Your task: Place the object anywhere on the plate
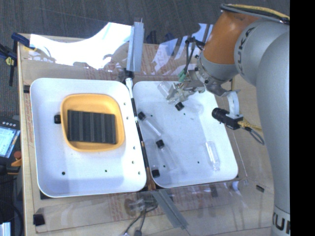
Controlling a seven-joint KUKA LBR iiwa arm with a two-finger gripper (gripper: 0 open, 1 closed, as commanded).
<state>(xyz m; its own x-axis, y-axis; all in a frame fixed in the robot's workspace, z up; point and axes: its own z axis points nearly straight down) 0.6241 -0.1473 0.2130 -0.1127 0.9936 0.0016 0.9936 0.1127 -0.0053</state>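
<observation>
Two bins: white, side by side on the bench; left bin, right bin.
Plate: yellow with a dark ribbed centre, in the left bin.
Gripper: over the far part of the right bin, below the arm's orange band; grip state cannot be told.
Clear tube: near right of the right bin, well apart from the gripper.
Second clear tube: black-capped, left side of the right bin, nearer the plate.
</observation>
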